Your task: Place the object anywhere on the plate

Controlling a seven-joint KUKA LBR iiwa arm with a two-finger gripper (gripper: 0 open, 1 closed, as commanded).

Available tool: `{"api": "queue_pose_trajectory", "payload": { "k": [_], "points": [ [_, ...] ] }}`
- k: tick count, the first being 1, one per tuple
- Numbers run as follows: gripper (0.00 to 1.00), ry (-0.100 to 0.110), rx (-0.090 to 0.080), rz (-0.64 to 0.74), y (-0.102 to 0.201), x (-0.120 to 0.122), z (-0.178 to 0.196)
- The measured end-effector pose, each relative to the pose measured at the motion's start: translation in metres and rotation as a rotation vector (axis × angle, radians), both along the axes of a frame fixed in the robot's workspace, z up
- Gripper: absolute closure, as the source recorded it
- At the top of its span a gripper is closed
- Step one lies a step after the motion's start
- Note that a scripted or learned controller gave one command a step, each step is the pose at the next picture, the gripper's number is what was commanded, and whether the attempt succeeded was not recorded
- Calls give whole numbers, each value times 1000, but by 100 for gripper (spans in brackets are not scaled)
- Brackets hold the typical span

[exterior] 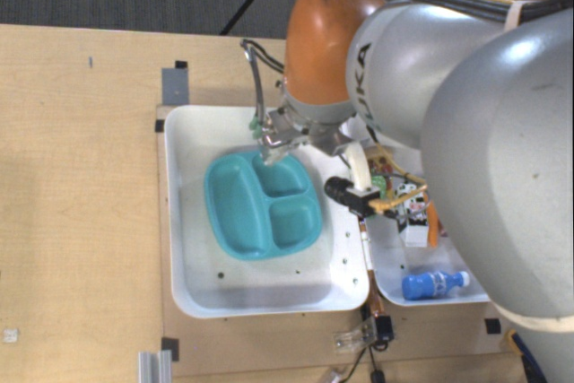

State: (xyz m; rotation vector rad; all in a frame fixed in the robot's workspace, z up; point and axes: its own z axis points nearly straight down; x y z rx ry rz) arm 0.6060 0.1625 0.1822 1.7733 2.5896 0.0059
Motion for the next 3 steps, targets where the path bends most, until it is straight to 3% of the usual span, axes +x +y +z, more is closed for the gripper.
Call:
{"api": "queue_pose_trajectory", "payload": {
  "k": [1, 2, 3],
  "points": [
    [100, -8, 6, -111, 45, -34, -83],
    [100, -1, 2, -42, 67, 31, -86],
    [100, 11, -4, -273, 62, 60, -73]
  ]
}}
